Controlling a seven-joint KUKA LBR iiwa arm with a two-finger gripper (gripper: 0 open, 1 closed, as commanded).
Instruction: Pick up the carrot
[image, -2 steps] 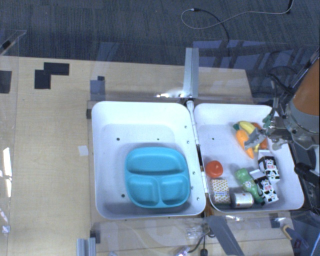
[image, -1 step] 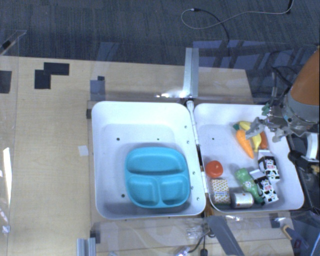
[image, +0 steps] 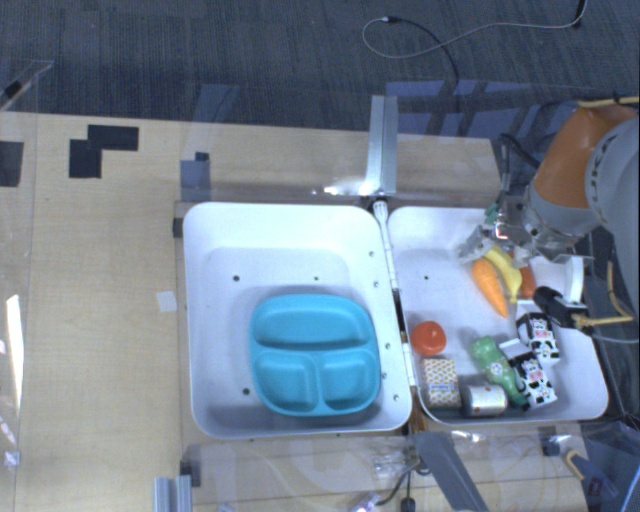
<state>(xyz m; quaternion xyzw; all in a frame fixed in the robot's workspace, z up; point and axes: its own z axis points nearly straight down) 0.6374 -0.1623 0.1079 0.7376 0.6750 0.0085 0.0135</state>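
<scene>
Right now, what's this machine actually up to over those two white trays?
A grey robot arm reaches in over the right bin, and its end effector sits low at the top end of an orange carrot. The carrot lies in that bin beside a yellow banana, among other toy foods and small cartons. I can't make out whether anything is gripped yet. The left bin holds a blue divided plate, untouched.

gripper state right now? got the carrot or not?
Gripper: low in the right bin, at the upper end of the carrot beside the banana. Cannot tell whether it is open, shut or holding anything.
</scene>
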